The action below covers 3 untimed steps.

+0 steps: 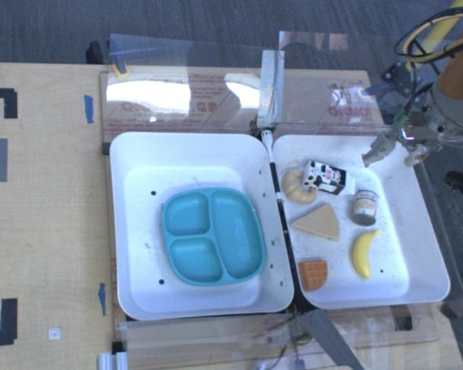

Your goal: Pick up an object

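- While poised above the right bin [424,280], pincer [393,149] at 1 o'clock, spread open, gripping nothing.
- Candidate objects: small can [364,206] at centre; banana [362,253] at 5 o'clock.
- Best practice, as judged: descend vertically, centred over the can, clear of the cheese wedge [318,223].

Teal tray [214,236], yellow banana [362,253], black-and-white spotted carton [325,177], white bins [131,168].

The arm [451,91] was cut off by the right edge, only its wrist showing. The gripper [393,149] was too blurred to judge its fingers. The print on the black-and-white carton [325,177] and the small jar [364,206] was illegible.
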### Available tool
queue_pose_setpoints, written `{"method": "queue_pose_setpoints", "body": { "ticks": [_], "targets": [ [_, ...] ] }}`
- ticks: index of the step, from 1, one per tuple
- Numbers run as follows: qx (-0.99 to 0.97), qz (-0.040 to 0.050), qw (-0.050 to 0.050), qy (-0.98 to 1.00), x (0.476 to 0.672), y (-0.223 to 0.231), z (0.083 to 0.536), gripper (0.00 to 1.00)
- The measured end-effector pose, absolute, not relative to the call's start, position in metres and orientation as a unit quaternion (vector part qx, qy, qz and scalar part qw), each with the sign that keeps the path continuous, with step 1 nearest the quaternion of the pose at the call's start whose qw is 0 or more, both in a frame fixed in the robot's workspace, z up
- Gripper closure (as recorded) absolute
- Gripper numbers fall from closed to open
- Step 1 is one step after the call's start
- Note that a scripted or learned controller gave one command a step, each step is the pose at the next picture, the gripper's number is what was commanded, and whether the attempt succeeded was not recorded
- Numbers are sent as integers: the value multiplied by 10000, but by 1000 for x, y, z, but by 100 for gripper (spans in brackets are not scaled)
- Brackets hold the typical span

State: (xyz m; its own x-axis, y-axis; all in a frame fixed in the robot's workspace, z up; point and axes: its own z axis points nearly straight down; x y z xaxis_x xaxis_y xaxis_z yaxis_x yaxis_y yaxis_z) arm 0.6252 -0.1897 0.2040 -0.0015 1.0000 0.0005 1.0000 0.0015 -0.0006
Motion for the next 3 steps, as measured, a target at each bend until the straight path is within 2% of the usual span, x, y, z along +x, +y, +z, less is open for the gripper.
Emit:
{"method": "queue_pose_setpoints", "body": {
  "ticks": [1, 2, 3],
  "targets": [
    [-7720, -15, -19, -6356, 575, -184, 87, 0],
    [-7722, -31, -41, -6354, 577, -185, 99, 100],
    [-7603, -45, -38, -6496, 586, -125, 219, 100]
  ]
}}
